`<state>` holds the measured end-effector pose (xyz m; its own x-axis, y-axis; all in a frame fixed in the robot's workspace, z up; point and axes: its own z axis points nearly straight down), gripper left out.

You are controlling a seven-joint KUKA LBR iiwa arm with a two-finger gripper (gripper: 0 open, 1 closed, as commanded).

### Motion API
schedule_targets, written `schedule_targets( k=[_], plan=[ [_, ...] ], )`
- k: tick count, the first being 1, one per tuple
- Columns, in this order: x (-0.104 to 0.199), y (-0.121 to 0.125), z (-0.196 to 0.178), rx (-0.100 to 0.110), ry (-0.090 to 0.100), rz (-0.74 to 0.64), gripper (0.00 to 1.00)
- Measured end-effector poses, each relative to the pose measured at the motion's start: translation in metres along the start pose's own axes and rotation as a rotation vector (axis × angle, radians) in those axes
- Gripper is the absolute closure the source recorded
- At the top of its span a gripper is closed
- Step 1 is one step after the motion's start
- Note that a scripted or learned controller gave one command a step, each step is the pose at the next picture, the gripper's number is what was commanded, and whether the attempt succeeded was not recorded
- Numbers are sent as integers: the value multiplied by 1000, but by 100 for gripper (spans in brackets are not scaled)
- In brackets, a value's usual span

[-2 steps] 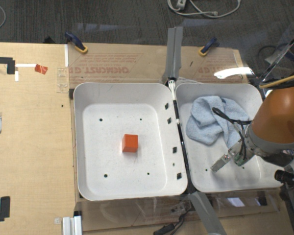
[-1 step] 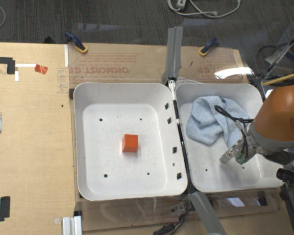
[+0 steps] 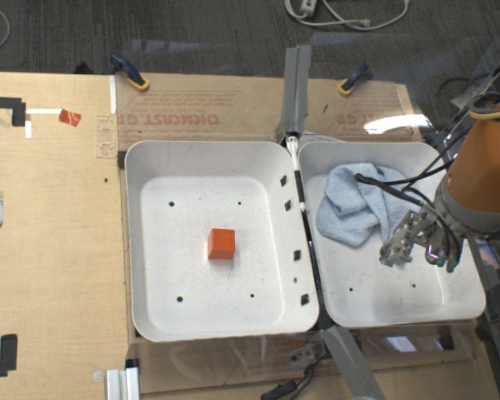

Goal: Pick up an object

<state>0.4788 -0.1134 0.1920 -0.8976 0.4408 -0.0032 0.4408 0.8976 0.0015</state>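
The grey arm with its orange band (image 3: 483, 161) reaches in from the right and bends down over the right shallow white plastic bin (image 3: 400, 307). Its metal pincer (image 3: 397, 248) hangs low, tilted toward the left, just beside the crumpled pale blue cloth (image 3: 354, 202) lying in that bin's back left part. Whether the pincer is apart or together I cannot tell; nothing shows between its tips. A small orange-red cube (image 3: 222, 243) sits alone near the middle of the left white bin (image 3: 150, 223), well apart from the pincer.
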Motion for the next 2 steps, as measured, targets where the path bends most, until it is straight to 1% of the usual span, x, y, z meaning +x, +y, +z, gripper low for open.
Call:
schedule_targets(
  k=[1, 2],
  plan=[
    [-46, -22, -28, 0, 0, -74, 100],
    [-112, -12, -3, 0, 0, -158, 100]
  ],
)
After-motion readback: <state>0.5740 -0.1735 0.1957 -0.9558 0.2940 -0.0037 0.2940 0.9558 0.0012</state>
